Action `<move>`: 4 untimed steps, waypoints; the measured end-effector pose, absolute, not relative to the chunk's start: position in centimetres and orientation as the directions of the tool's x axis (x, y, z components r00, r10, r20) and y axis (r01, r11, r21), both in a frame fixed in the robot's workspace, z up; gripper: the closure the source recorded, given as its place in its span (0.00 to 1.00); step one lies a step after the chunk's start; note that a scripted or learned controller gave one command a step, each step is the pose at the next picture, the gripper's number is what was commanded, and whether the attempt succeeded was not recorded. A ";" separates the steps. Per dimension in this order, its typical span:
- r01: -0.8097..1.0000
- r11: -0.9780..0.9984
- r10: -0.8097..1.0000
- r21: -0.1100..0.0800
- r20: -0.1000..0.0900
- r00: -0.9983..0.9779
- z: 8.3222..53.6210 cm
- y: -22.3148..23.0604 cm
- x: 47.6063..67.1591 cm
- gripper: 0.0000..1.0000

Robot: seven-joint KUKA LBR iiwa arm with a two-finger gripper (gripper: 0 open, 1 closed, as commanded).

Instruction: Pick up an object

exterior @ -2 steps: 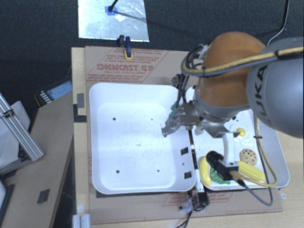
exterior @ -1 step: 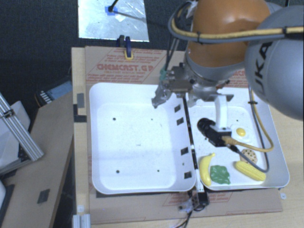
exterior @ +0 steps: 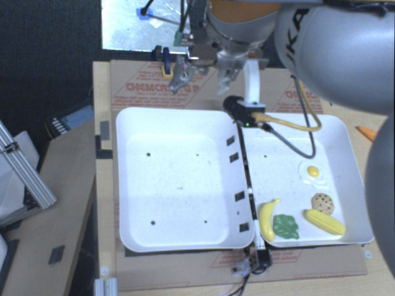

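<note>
arm (exterior: 333,36) hangs high over the back edge of the bins, gripper (exterior: 203,79) above the cardboard, fingers spread, grasping nothing. targets sit in the right bin (exterior: 345,147): banana (exterior: 267,219), corn (exterior: 325,222), leaf (exterior: 286,227), cookie (exterior: 322,202), egg (exterior: 313,172). risk: clustered items near the divider; a descent may clip the wall or nudge neighbours.

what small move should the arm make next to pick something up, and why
Probably swing the tool toward the right bin and hold above the banana. The tool hangs over the cardboard beyond both bins with nothing between its fingers, while the toy food sits in that bin's near end.
</note>
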State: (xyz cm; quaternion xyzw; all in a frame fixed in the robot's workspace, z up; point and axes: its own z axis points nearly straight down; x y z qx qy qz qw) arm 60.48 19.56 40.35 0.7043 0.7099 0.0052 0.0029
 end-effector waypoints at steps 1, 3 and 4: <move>1.000 0.007 1.000 0.004 0.004 -0.007 43.7 18.0 51.0 0.00; 1.000 0.011 1.000 0.004 0.003 -0.011 51.2 23.3 48.7 1.00; 1.000 -0.004 1.000 -0.002 -0.001 0.004 46.9 18.5 49.3 1.00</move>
